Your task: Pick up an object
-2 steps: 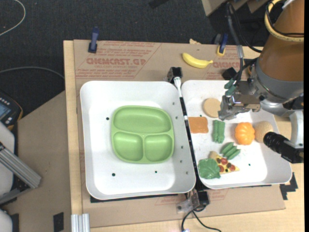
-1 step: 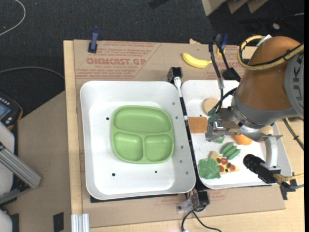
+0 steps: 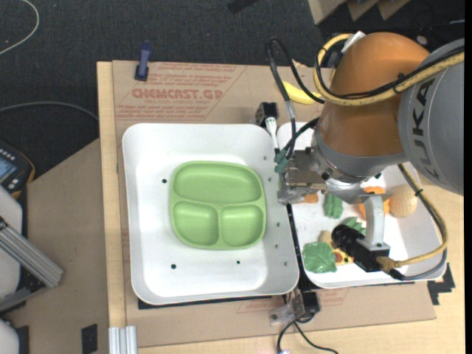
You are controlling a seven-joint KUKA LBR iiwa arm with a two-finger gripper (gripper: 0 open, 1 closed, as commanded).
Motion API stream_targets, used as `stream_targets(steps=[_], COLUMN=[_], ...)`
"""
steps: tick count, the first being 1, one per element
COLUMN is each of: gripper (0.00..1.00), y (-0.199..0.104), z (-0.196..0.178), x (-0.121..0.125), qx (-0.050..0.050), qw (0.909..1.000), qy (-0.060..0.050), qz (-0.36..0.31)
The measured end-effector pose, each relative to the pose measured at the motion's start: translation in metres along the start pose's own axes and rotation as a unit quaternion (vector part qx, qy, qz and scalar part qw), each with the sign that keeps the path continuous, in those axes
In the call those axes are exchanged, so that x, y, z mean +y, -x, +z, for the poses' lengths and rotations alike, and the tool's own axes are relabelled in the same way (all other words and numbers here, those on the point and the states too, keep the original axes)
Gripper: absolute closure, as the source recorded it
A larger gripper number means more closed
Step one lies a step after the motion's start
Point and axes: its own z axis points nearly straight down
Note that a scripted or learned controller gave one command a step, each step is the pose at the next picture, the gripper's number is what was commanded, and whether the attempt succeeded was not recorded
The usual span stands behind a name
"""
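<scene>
Left white bin: pale green three-compartment plastic plate, flat, central. Right white bin: small loose items — green leafy toy, beige egg-shaped piece — under the end effector, positioned for picking; grip state cannot be told.

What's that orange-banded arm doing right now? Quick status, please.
Gripper low at right bin's left edge, nothing seen held. Small objects, green piece included, lie in that bin. Green divided tray sits in left bin.

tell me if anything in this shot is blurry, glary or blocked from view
Camera view: light is even and soft, with faint shadows inside the left bin; the green divided tray is sharp, with mild sheen. The arm looms large near the lens, slightly soft, covering much of the right bin; the small items there look less crisp.
</scene>
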Motion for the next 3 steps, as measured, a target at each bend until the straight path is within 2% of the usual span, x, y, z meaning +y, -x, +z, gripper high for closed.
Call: stream_targets(steps=[1,2,3], gripper=[1.00,1.00,1.00], y=[0.004,-0.007,0.027], z=[-0.009,-0.171,-0.028], x=[0.000,0.014,-0.003], qx=[-0.001,0.001,-0.002], qw=[1.0000,1.0000,0.9999], qy=[-0.001,0.009,-0.010], qz=[0.003,0.002,0.007])
